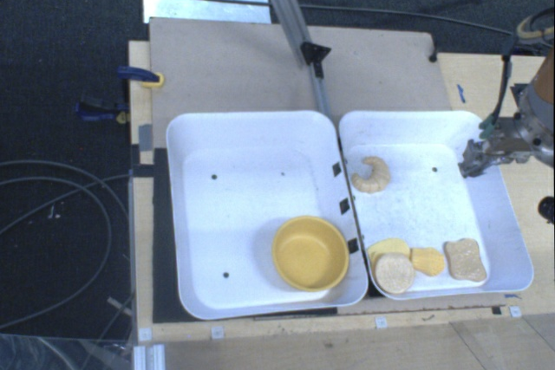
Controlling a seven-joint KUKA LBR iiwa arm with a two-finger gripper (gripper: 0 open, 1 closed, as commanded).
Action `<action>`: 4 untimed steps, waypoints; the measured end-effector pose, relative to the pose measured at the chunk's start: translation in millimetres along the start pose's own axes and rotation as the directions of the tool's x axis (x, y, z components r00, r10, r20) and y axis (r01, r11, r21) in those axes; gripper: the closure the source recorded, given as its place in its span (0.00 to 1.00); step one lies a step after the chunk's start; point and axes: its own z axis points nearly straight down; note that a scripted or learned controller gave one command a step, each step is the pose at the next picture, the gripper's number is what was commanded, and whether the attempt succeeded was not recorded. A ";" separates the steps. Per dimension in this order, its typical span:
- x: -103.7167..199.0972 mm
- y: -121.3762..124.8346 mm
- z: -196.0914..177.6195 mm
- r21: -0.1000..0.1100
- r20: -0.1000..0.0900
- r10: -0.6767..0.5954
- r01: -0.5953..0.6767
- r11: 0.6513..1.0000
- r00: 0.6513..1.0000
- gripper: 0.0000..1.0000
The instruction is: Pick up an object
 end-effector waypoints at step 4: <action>221.6 42.1 33.9 0.003 -0.001 -0.001 0.001 1.000 1.000 1.00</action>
